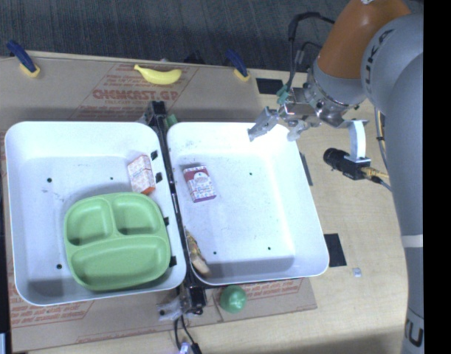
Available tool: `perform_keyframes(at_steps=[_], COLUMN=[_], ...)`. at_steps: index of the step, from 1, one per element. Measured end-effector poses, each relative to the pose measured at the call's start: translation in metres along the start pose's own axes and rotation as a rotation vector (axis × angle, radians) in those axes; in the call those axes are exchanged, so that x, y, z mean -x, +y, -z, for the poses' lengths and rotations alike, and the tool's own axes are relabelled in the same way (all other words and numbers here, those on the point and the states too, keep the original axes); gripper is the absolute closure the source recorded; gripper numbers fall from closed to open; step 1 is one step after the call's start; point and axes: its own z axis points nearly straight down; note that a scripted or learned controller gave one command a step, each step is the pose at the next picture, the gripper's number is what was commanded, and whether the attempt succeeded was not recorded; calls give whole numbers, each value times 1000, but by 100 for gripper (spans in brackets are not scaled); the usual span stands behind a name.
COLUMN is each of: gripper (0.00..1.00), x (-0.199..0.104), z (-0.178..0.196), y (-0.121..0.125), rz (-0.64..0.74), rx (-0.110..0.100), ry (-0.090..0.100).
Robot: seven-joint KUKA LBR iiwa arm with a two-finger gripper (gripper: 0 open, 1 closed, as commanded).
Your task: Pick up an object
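Note:
My gripper point(277, 129) hangs over the far right rim of the right bin point(284, 227), open, with nothing between its fingers. A small red and white box point(198, 182) lies flat in the right bin near its left wall, well to the left of the gripper. A tan, lumpy object point(196, 258) rests in that bin's near left corner. In the left bin point(33, 168) a small orange and white carton point(140, 173) sits by the right wall, just behind a green divided plate point(118, 239).
A yellow banana point(159, 73) lies on the cardboard behind the bins. A green ball point(233, 298) sits on the cardboard in front of the right bin. Blue clamps point(24, 57) point(238, 63) hold the cardboard's far edge. Black clips point(159, 114) join the bins.

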Motion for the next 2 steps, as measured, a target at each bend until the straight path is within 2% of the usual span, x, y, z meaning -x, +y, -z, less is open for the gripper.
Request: perform_keyframes(at_steps=[1, 2], gripper=[0, 0], x=[-3, 30], z=[-158, -59], y=[-26, 26], rz=[1, 1], rx=[0, 7], ry=[0, -2])
